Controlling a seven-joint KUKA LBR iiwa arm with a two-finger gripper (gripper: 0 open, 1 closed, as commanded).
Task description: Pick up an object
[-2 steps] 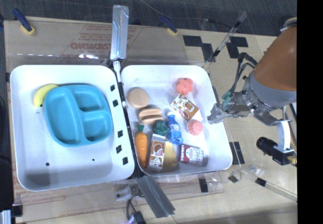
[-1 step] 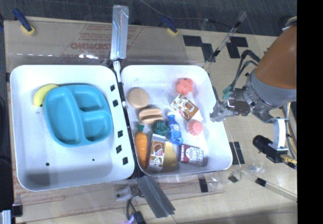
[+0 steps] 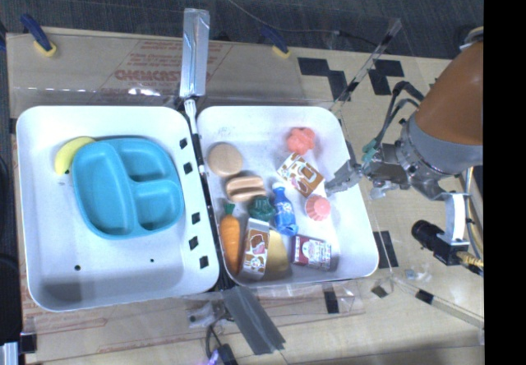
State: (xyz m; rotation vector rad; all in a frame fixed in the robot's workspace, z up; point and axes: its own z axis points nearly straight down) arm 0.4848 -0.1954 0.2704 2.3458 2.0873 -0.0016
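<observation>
The right bin (image 3: 353,228) holds several toy foods: a round bun (image 3: 224,159), a hot dog bun (image 3: 246,187), a pink piece (image 3: 301,140), a small carton (image 3: 299,174), a pink cupcake (image 3: 318,207), a blue bottle (image 3: 283,209), a carrot (image 3: 231,242) and two boxes (image 3: 256,250) (image 3: 312,251). My gripper (image 3: 342,180) hangs over this bin's right rim, just right of the small carton and above the cupcake. I see nothing held in it.
The left bin (image 3: 49,273) holds a blue divided tray (image 3: 127,185) with a banana (image 3: 70,154) at its upper left corner. A metal clamp strip (image 3: 195,51) stands behind the divider between the bins. Cables and black parts lie on the bench at right.
</observation>
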